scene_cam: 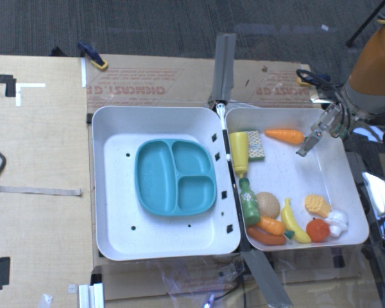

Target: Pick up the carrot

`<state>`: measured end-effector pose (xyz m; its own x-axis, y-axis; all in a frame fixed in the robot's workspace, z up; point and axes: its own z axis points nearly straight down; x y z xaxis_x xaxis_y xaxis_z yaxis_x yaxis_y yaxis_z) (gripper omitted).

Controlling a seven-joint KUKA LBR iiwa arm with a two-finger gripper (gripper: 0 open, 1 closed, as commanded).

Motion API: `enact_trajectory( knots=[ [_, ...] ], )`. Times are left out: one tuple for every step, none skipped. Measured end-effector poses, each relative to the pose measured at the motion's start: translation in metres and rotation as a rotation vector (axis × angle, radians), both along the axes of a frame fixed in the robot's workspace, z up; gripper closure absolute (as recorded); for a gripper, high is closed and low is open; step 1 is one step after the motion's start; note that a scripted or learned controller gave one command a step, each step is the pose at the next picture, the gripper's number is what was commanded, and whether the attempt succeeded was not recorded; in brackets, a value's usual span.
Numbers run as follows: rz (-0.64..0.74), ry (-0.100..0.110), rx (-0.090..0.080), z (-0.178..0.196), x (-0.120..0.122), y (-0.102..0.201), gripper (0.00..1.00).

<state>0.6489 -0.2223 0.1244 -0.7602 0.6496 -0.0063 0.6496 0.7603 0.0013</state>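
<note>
The carrot (284, 135) lies near the back of the right bin (346, 172), just beside a yellow bottle (239, 151) and a sponge (255, 145). The gripper (308, 144) hangs just to the carrot's right, apart from it; whether its fingers are apart or together cannot be told. A blue divided plate (176, 176) sits in the left bin (115, 191).

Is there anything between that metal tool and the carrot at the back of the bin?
No. In the camera view, just bare white bin floor separates the tool from the carrot.
</note>
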Motion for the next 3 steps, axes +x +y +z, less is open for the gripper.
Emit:
enact_trajectory(
  knots=[
    [-0.154,0.001,0.001,-0.030,0.004,0.009,0.00],
    [-0.298,0.002,0.002,-0.031,-0.001,0.050,0.00],
    [-0.294,0.001,-0.001,-0.021,-0.001,0.050,1.00]
  ],
)
